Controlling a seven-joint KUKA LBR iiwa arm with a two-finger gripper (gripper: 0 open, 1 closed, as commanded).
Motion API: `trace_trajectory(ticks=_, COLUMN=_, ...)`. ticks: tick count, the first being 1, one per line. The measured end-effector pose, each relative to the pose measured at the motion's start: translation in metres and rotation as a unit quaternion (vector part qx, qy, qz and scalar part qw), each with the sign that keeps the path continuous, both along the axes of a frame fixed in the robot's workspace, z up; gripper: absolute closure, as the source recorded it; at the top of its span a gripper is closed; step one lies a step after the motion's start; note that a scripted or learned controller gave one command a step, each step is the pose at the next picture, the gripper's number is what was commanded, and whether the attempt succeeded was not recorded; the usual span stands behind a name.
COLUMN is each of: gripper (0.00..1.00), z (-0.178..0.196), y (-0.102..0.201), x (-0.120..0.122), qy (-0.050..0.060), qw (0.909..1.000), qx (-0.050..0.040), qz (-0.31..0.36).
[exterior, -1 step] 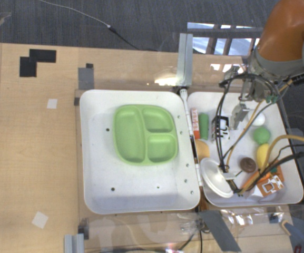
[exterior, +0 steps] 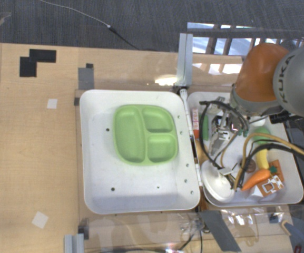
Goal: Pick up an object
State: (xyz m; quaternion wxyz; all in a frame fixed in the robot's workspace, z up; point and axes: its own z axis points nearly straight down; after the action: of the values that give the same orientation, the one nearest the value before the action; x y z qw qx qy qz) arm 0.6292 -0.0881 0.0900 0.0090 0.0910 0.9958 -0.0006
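My arm [exterior: 283,78] reaches in over the right bin [exterior: 298,194], the orange band sitting above its far right corner, and my gripper [exterior: 223,133] hangs low over the middle of that bin amid a tangle of black and yellow cables. Whether it is open or closed I cannot tell (the wiring hides the tips). Nothing visible sits in its grasp. The pickable things lie toward the bin's near edge: a white bowl [exterior: 217,186] at the near left corner, an orange carrot [exterior: 257,178] just right of it, a yellow piece [exterior: 262,158] beside the carrot, and an orange-and-white printed card [exterior: 273,183] toward the near right corner. The left bin [exterior: 96,194] holds a green divided plate [exterior: 144,134], flat, near its centre.
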Motion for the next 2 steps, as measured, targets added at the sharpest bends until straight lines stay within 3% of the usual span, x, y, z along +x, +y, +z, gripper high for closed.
trace_trajectory(ticks=1, gripper=0.0, z=0.002, y=-0.003, x=-0.036, qy=-0.003, qw=0.9983, qx=0.0008, qz=-0.057)
trace_trajectory(ticks=2, gripper=0.0, z=-0.002, y=-0.015, x=0.02, qy=0.032, qw=0.9892, qx=0.0043, qz=-0.143)
